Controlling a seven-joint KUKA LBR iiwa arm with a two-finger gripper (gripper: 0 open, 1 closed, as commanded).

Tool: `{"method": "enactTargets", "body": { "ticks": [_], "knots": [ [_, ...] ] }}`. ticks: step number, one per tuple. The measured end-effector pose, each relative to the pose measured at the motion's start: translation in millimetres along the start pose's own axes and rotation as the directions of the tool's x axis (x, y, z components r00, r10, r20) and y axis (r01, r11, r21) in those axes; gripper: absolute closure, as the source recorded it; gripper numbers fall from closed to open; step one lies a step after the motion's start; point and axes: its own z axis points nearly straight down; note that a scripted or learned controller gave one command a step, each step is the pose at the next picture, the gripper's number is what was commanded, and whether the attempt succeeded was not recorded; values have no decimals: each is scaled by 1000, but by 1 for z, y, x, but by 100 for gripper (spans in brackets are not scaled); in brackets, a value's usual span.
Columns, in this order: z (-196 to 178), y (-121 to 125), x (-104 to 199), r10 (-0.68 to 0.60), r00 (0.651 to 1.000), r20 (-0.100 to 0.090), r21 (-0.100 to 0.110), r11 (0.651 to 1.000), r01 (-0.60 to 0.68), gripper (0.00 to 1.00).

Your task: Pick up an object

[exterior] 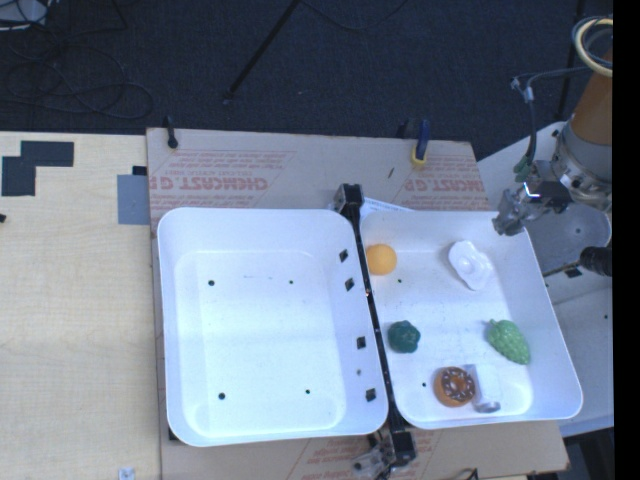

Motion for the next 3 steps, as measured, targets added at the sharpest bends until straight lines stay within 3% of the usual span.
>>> {"method": "enactTargets", "body": {
  "ticks": [1, 2, 3],
  "knots": [
    [-12, 0, 1, -8, 1000, 1, -1, 1000, 8, 100],
    [141, 4, -18, 6, 1000, -5, 13, 1000, -6, 100],
    [121, 8, -20, 3, 1000, -1, 0, 1000, -3, 100]
  ]
}}
